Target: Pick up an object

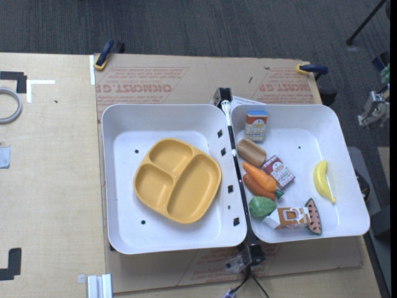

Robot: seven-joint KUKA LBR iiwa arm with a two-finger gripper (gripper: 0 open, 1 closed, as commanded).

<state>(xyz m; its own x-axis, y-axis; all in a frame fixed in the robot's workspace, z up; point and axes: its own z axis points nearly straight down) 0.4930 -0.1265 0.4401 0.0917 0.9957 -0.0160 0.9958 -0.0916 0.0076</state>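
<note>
The right bin (347, 143) holds several toy foods. A small juice carton (255, 125) stands at the back, with a brown bun (251, 149) in front of it. An orange carrot (259, 179) lies next to a red snack box (278, 171). Nearer the front are a green vegetable (262, 207), an orange carton (293, 216) and a watermelon slice (314, 216). A yellow banana (322, 180) lies alone on the right side. My gripper (374, 109) hangs at the right edge of the view, outside the bin and well away from every object.
The left bin (118, 166) holds a yellow divided plate (178, 180). Both bins rest on a cardboard sheet (155, 82) clamped to the bench. A roll of tape (7, 105) lies at the far left.
</note>
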